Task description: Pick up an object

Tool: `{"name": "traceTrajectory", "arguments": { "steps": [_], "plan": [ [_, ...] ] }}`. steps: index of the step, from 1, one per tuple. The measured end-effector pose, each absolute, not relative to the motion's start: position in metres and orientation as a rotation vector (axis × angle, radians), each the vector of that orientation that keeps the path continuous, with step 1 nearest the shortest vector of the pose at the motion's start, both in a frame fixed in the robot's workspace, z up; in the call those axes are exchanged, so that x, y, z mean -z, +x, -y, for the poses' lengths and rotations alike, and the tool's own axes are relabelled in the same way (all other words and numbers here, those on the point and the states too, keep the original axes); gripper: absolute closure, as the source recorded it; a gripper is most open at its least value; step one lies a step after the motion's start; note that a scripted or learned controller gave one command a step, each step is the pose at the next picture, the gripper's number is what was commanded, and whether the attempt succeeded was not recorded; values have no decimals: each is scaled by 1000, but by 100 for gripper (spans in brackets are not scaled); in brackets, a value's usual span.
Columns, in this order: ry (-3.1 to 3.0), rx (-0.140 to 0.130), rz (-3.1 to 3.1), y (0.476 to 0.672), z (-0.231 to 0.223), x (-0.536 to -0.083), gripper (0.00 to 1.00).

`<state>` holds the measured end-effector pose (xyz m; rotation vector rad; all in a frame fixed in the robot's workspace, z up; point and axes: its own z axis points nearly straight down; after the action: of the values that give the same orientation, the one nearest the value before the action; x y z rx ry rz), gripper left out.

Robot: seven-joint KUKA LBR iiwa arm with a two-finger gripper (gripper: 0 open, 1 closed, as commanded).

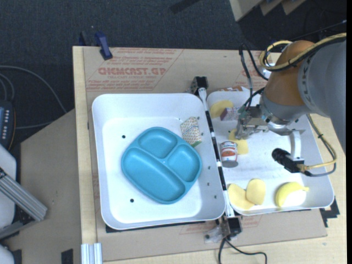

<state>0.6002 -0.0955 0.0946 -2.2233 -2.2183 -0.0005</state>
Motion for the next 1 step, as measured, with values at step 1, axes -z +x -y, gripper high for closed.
{"name": "traceTrajectory", "arguments": {
  "steps": [1],
  "plan": [
    [-2223,0,2218,600,95,-94,0]
  ]
}}
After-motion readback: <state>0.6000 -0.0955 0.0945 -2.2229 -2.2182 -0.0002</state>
